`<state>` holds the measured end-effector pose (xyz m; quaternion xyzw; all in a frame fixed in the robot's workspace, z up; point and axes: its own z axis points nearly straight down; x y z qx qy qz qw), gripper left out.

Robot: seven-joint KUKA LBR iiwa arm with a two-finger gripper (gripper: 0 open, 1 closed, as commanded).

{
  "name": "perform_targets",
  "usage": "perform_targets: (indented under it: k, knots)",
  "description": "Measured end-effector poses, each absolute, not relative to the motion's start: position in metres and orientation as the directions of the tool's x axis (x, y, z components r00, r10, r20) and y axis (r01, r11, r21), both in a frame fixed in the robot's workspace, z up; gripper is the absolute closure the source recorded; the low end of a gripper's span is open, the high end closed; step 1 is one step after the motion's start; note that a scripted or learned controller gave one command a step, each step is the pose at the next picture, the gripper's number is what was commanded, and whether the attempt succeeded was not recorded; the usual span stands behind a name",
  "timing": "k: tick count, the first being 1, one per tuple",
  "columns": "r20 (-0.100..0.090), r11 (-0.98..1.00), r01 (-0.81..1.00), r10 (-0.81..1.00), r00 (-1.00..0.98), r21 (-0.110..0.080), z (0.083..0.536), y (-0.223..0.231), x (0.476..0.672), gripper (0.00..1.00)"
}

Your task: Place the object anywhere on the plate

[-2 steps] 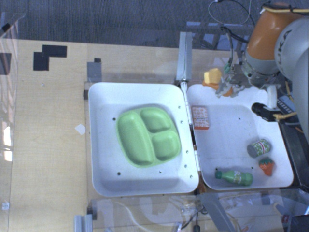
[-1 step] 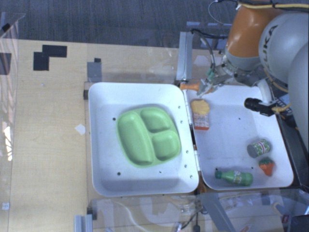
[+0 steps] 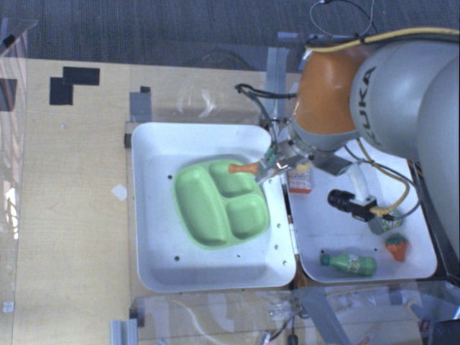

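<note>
A small orange carrot-shaped toy (image 3: 243, 168) lies over the upper right rim of the green three-compartment plastic plate (image 3: 215, 210), gripped at its right end by the hand (image 3: 273, 165). The plate sits in the left white bin (image 3: 154, 264). Right of the plate lie a green bottle (image 3: 350, 264) and a strawberry toy (image 3: 397, 246).

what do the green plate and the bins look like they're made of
Plate: probably moulded plastic, matte pale green; one colour throughout, with rounded dividers between three compartments. Bins: likely thin formed plastic, smooth white with a slight sheen; rounded corners and shallow sloped walls. Painted metal can't be ruled out for them.
</note>
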<state>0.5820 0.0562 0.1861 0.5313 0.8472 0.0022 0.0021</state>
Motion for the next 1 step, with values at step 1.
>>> perform_targets:
  k: [1]
  knots:
    - [-0.001, 0.434, 0.901, 0.901, -0.434, 0.006, 0.1861, 0.0556, 0.582, 0.0]
